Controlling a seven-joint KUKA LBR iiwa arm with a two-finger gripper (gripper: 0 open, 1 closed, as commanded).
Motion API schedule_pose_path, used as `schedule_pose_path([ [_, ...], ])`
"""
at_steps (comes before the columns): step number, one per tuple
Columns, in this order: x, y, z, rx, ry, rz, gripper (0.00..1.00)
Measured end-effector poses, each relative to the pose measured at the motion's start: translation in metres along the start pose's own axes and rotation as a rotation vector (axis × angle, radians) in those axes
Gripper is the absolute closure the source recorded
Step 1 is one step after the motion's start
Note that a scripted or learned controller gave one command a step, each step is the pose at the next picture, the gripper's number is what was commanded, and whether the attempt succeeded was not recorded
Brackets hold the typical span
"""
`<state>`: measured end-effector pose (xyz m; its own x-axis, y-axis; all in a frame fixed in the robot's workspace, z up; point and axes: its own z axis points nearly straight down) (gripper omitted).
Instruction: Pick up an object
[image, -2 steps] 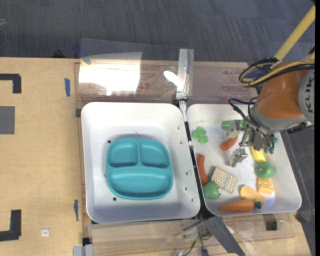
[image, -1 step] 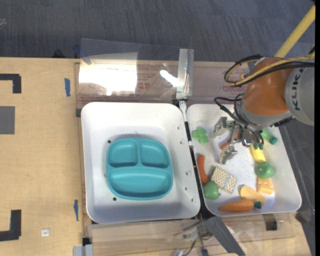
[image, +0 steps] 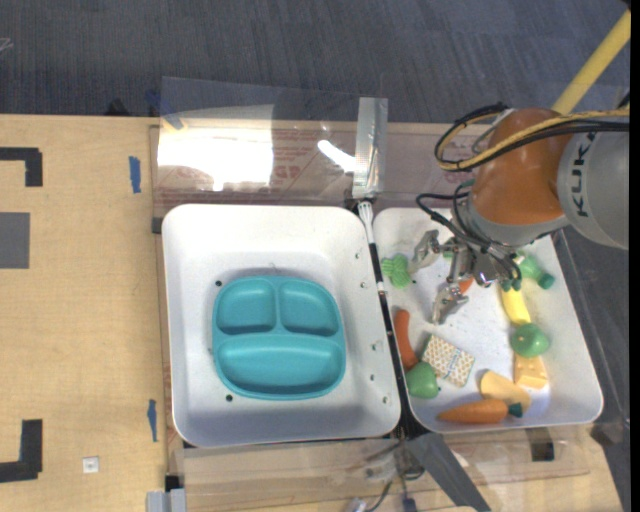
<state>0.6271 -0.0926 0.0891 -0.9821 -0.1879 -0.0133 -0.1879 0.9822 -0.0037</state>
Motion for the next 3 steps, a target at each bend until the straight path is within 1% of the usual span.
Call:
schedule_pose_path([
  [1,0.020,-0.096,-0.058,0.005,0.000,-0.094,0.00],
  [2,0.019,-0.024,0.000,-0.002,0.002,-0.043,0.00],
  [3,0.015,-0.024,-0.015,0.001,-0.013,-0.041,1.00],
])
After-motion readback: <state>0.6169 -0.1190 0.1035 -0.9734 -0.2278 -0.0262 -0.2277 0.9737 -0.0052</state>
